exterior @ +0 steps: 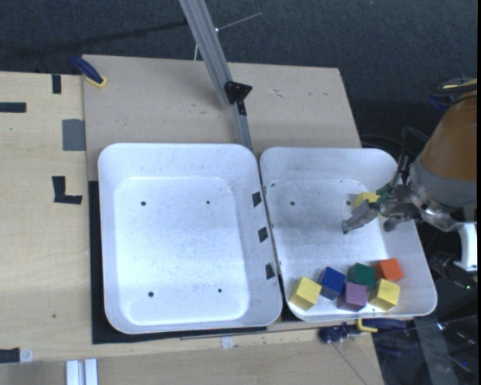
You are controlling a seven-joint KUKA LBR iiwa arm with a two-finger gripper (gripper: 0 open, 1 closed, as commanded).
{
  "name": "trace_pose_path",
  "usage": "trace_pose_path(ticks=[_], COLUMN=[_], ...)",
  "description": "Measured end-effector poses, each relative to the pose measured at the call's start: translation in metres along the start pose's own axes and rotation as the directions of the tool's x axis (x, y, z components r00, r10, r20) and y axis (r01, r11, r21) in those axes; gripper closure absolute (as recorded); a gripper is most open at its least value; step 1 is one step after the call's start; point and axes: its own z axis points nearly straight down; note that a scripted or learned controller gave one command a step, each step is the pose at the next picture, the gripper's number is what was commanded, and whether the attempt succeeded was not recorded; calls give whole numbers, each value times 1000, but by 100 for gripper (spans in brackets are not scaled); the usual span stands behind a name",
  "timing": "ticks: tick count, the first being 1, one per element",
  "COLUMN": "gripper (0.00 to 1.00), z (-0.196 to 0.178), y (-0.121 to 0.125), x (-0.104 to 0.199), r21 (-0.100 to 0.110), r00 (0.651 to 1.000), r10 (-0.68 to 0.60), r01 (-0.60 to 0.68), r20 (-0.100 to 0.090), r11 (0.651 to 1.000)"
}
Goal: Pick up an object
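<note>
Bench: I see a pale wooden top [32,215] with black tape marks at its left, dark floor beyond it, and two white bins side by side on a black mat.

Nearest row, right bin [321,175], front edge: a cluster of cubes. I list a yellow cube [305,293] at the left end, a blue cube [333,281] touching it, a purple cube [355,295], a green cube [361,275] just behind the purple one, a second yellow cube [386,293] and an orange cube [390,269] at the right. All sit close against the front wall, with little room on that side; the floor behind them is open.

Left bin [176,167]: bare white floor with four small dark dots.

Mid-depth, right bin: the gripper [367,213] reaches in from the right over the far right corner, fingers slanting down and left. I see a small yellow object [369,199] at the fingers; whether it is gripped I cannot tell, nor how wide the fingers stand. The orange band [455,139] is cut by the frame edge.

Far side: a grey metal pole [211,42] crosses the bench diagonally.
</note>
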Motion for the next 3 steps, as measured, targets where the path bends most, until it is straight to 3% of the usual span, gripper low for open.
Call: trace_pose_path(ticks=[1, 3], gripper=[0, 0], z=[0, 109], y=[0, -6], x=[0, 5], r21=[0, 2], r00=[1000, 1000], r10=[0, 1], r01=[0, -1], r20=[0, 1], r11=[1000, 1000])
